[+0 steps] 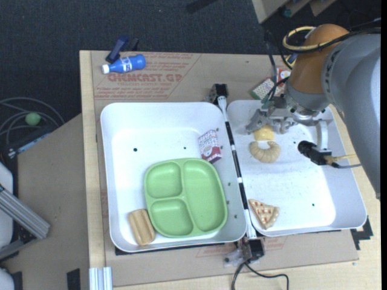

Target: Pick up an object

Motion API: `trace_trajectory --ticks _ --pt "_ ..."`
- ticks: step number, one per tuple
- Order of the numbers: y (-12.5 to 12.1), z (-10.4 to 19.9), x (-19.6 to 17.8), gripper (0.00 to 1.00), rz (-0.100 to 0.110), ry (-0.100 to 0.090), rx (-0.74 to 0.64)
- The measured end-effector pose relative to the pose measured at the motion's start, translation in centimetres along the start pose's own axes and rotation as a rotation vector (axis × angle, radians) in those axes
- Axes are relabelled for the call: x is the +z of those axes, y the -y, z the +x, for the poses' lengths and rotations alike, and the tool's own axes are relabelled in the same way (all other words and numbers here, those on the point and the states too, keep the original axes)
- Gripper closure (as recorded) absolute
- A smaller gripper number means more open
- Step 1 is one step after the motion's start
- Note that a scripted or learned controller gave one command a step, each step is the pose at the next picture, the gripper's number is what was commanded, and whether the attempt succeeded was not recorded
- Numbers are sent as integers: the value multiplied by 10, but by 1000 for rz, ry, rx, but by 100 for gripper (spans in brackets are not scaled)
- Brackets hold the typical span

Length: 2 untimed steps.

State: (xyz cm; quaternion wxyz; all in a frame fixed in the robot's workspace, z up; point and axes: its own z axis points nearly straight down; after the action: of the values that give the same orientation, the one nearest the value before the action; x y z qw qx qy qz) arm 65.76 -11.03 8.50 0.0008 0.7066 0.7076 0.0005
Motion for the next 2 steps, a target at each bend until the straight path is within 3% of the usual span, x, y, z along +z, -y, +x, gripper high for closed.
trace_trajectory --ticks 1,2 --pt "-3 1 -14 100 -10 1 -2" --pt "-1 1 -11 0 -4 1 -1"
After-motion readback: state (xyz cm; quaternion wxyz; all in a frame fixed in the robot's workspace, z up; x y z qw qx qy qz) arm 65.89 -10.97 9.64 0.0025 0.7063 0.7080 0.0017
